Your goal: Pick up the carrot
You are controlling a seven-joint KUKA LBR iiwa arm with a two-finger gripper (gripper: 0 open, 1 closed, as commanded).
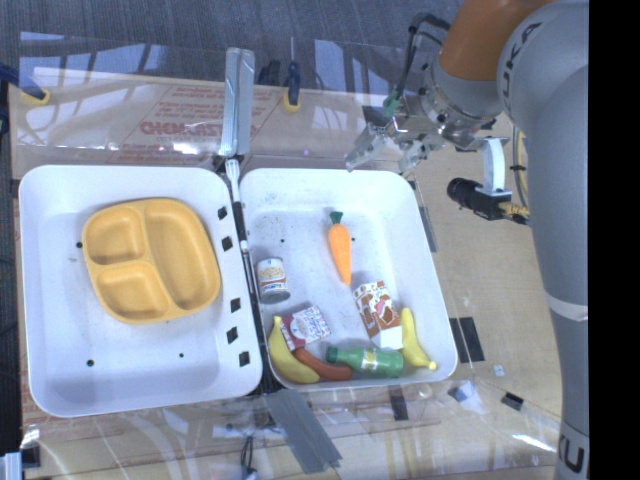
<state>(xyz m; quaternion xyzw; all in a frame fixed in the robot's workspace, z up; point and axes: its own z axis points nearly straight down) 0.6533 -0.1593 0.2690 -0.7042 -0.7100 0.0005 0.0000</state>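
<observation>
An orange carrot (340,250) with a green top lies in the right bin (300,193), pointing toward the front, near the bin's middle right. My gripper (385,155) hangs above the bin's far right corner, up and to the right of the carrot and well apart from it. Its two fingers are spread, with nothing between them.
A yellow divided plate (150,258) fills the left bin (50,298). The right bin's front holds a small can (272,278), two bananas (283,358), a red sausage (322,366), a green bottle (368,360) and two snack packets (377,313). A metal bar (237,103) stands behind the bins.
</observation>
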